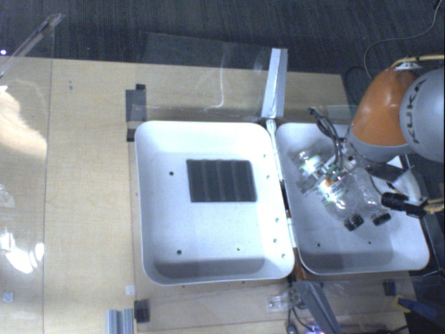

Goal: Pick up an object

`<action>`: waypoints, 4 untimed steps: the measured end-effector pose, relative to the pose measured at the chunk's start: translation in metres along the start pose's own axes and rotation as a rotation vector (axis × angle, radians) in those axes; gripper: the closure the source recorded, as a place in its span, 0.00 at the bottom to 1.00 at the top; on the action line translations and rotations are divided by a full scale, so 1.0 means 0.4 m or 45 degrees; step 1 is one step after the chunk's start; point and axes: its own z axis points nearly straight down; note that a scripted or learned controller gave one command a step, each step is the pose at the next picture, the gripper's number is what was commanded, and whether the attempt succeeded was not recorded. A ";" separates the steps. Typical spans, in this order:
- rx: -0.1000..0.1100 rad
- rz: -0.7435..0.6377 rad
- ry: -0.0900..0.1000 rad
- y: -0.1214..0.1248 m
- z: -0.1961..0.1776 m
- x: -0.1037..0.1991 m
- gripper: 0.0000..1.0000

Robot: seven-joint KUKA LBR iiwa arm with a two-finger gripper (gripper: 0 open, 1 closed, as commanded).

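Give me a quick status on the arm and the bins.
Gripper low over the right bin, fingers unreadable. No object seen in its grasp. Left bin shows a dark ribbed patch. Nothing blocking the arm.

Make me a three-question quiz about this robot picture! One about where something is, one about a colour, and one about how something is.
1. Over which bin is the robot arm?
A. the left bin
B. the right bin
C. neither bin

2. What colour is the ridged rectangle in the left bin?
A. bright red
B. yellow
C. dark grey

3. How does the clear divider behind the two bins stand?
A. upright on its edge
B. lying flat in a bin
C. folded in two

Answers:
1 B: the arm reaches in from the right, and its wrist with the gripper hangs over the right bin.
2 C: the rectangle is dark grey against the white floor of the bin.
3 A: the divider rises on edge where the two bins meet.
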 end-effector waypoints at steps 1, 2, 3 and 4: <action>0.021 -0.100 0.022 0.060 0.028 -0.069 0.00; 0.064 -0.276 0.055 0.101 0.032 -0.094 0.00; 0.062 -0.277 0.054 0.104 0.008 -0.092 1.00; -0.004 -0.337 -0.004 0.199 -0.222 0.009 1.00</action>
